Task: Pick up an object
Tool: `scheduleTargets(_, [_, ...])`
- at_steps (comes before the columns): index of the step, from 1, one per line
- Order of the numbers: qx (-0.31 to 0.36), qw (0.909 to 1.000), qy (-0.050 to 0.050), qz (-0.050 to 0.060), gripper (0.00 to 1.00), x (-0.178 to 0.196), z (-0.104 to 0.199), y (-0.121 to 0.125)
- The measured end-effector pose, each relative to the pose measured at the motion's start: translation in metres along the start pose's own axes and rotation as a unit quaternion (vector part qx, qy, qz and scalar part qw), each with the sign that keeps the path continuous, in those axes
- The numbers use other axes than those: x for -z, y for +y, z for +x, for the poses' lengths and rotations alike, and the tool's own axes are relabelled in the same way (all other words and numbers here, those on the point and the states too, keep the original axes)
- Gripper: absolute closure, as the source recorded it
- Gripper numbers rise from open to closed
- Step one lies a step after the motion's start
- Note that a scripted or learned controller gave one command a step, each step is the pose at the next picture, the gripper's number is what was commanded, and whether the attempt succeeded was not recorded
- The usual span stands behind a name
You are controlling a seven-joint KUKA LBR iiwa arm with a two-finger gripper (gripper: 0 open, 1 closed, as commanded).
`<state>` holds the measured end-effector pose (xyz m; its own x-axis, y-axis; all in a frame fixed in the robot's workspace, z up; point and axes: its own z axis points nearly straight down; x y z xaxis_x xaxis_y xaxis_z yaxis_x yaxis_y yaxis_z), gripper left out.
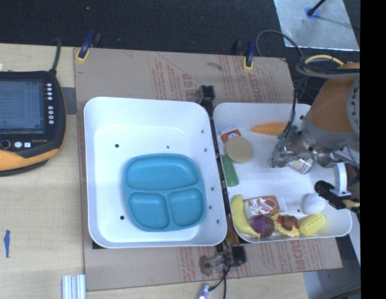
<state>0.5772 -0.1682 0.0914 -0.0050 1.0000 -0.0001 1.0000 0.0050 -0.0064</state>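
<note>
Arm (333,108) low over right bin (268,176)

evenly and brightly lit from above, with soft faint shadows inside the white bins (93,167). mild glare on the left bin's (149,114) far rim. slightly soft throughout, coarsely pixelled, with small items near the bench's (31,229) right edge blurred.

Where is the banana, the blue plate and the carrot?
banana (239,216): camera view, middle of its yellow curve.
blue plate (164,190): camera view, ridge between its compartments.
carrot (268,129): camera view, middle of the orange body.
</note>
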Motion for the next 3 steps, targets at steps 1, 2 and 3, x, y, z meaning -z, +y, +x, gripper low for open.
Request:
scheduleTargets(1, [0.0, 1.0, 0.001, -0.002, 1.0, 0.102, 0.081, 0.03])
scheduleTargets(2, [-0.001, 1.0, 0.001, -0.002, 1.0, 0.101, 0.112, 0.072])
scheduleTargets(3, [0.0, 1.0, -0.001, 0.0, 1.0, 0.005, 0.057, 0.033])
